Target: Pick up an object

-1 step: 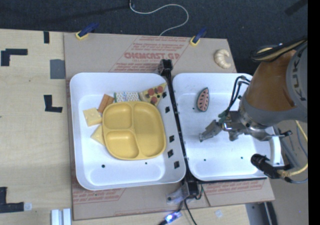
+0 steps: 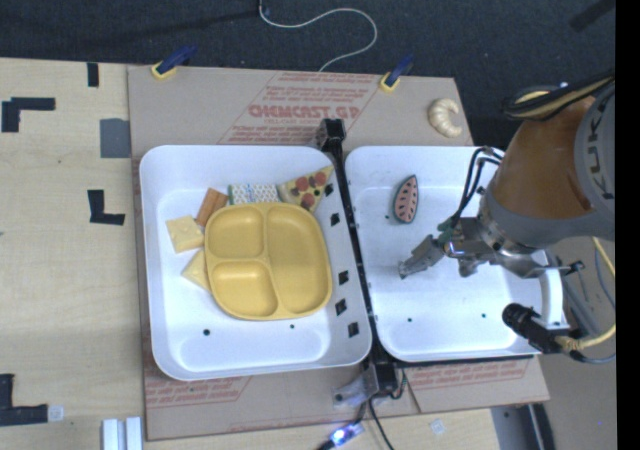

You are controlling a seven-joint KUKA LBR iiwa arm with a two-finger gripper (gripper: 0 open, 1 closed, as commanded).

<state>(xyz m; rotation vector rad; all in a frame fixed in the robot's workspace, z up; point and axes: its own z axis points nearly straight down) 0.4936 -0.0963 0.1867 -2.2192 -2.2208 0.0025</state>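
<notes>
I am watching the tool hanging over the middle of the right bin, its fingers pointing left; I cannot tell from here whether they are spread or closed, and I am seeing nothing between them. The watermelon slice is lying on the floor of that same bin, toward the far side, just beyond the tool and slightly to its left, apart from it. In the left bin a yellow divided plate is sitting, with a few small food pieces tucked along its left and far edges. A small cream-coloured object is resting on the counter past the right bin's far corner.
</notes>
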